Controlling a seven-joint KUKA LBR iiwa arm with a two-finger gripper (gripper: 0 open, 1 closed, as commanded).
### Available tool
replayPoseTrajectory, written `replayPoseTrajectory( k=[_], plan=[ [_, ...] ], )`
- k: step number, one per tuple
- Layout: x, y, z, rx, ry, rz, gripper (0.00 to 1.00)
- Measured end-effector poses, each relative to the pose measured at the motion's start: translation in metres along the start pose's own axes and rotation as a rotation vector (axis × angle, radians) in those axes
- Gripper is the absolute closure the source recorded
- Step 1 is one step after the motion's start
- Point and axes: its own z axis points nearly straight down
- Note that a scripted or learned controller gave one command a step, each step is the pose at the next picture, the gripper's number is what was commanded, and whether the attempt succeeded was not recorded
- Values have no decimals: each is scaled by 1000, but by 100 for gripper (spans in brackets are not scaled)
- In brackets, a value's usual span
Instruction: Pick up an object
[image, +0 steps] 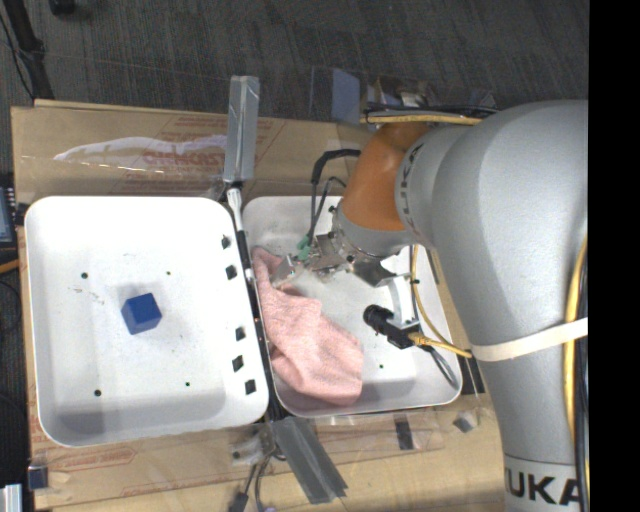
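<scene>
Two white bins sit side by side on the bench. The left bin (60, 330) holds a small blue cube (142, 312) near its middle, well apart from the arm. The right bin (425, 385) holds a pink cloth (310, 345) that lies along the bin's left wall, from about the middle of that wall down to the near edge.

The arm (500, 230) reaches into the right bin, and its gripper (305, 258) is low over the top end of the cloth, close to the left wall. How wide the gripper stands cannot be told from this angle, and no cloth can be seen lifted or pinched in it, so I would not call anything held.

The step in hand looks like the close on the cloth. To do it well, press down far enough into the fabric to catch a real fold, not only the top layer, and stay off the bin wall just beside it. Then lift straight up and slowly, since the cloth will hang and drag, and a thin pinch could slip free.
</scene>
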Motion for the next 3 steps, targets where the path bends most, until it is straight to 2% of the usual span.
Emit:
replayPoseTrajectory(
  k=[1,2,3],
  plan=[
    [-2,-101,1,2,1,11,0],
    [-2,-101,-9,3,1,7,100],
    [9,-59,-165,-2,0,194,100]
  ],
)
